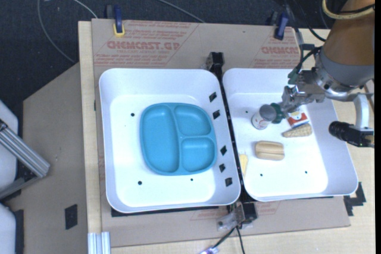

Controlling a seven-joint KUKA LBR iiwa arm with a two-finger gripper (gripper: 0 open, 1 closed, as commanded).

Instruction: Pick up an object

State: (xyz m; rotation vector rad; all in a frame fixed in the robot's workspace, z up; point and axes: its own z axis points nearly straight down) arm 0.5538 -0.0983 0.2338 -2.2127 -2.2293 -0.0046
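In the right bin [333, 178] lie a tan bread roll [269, 150], a pale yellow ridged piece [297, 131], a small red and white item [296, 121] and a round grey and dark green piece [262, 116]. My gripper [284, 105] hangs low over the upper middle of this bin. Its tip is right beside the round grey piece and just left of the red item. The gripper's own body hides where the tip meets these things.
The left bin [119, 128] holds a blue divided plate [177, 138]. A thin yellow piece [243, 163] leans at the right bin's left wall. Black clips [215, 113] run along the divider between the bins. Clamps [118, 18] hold the board's far edge.
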